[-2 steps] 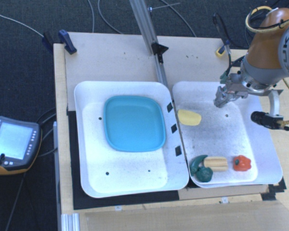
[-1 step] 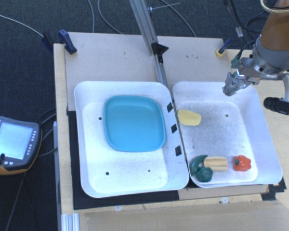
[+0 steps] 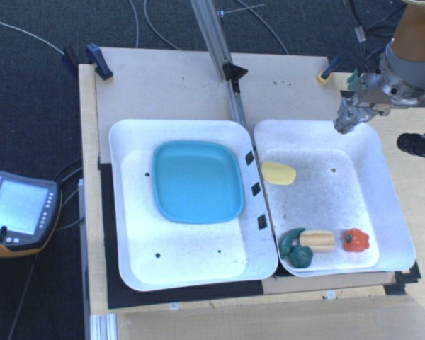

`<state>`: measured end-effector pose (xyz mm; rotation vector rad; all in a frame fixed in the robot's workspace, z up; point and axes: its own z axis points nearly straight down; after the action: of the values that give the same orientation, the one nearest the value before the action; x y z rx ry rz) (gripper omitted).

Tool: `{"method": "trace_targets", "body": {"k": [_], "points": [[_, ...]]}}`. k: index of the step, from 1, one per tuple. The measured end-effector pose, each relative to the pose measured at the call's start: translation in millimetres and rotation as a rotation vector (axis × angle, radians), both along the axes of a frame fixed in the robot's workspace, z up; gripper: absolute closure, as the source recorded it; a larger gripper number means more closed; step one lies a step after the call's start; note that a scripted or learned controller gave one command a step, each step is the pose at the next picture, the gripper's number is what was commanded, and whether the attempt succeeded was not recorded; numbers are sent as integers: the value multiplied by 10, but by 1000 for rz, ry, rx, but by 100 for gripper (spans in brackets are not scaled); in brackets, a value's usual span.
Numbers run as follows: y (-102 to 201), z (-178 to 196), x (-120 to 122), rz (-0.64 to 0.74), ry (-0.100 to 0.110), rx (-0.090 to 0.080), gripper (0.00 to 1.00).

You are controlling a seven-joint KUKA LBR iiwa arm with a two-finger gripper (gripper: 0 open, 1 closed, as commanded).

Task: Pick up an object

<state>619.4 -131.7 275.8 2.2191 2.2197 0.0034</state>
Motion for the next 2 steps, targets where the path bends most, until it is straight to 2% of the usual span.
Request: {"method": "trace_targets", "body": {"k": [1,2], "points": [[534,-130,18,4,4,2,100],[1100,-259,-104,5,4,2,100]]}}
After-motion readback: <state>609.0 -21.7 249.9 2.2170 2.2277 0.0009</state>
